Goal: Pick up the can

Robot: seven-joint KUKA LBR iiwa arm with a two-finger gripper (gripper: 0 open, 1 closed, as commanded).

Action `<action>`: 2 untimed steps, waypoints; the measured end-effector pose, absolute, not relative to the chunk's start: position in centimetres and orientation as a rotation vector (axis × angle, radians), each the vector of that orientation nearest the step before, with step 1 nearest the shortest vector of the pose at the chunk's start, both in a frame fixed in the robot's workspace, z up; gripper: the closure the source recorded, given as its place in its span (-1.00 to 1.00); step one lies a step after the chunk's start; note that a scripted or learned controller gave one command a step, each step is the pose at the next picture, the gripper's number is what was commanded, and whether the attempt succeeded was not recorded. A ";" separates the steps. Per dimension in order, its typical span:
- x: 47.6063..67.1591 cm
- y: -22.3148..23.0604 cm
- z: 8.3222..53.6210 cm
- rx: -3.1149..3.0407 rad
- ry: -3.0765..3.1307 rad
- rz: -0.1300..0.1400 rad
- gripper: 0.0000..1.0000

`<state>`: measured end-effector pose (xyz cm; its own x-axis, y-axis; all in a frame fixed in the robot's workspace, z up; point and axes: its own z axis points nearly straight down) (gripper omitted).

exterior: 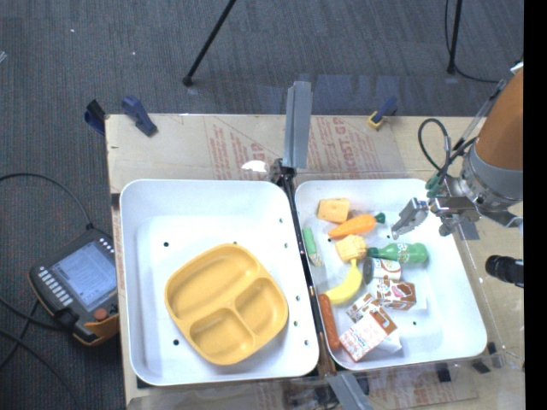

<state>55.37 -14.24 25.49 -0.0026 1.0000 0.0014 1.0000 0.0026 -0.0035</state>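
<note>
So the can (368,269) looks like that small dark cylinder in the right bin (466,314), tucked right against the upper right end of the banana (344,287). It's small and half buried, so I can't tell if it's standing or lying down. It's pretty boxed in. A yellow cheese-looking block (350,248) sits just above the banana and nearly touches the can's top. A green bottle (400,252) lies on its side up and to the right of the banana, its neck pointing at the can. A red and white carton (396,293) sits just right of the banana, pressed up beside the can from below. Further below-right of the banana there's a second carton (369,333), and a sausage (328,321) lies just under the banana's lower end. Above the banana, past the cheese block, are a carrot (352,226) and another yellow wedge (333,209), and a thin green veggie (308,246) lies up-left of it by the bin wall. The gripper (408,218) hangs well up and to the right of the banana, above the bottle and apart from the can, with nothing in it that I can see. Honestly can't tell whether it's spread or closed from this angle. Left of the banana, in the other bin (141,229), is a yellow divided plate (226,314).
</note>
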 end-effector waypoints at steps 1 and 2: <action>47.8 -14.3 15.0 -2.352 -2.073 0.004 -1.00; 50.8 -17.9 10.5 -2.420 -2.016 -0.023 -1.00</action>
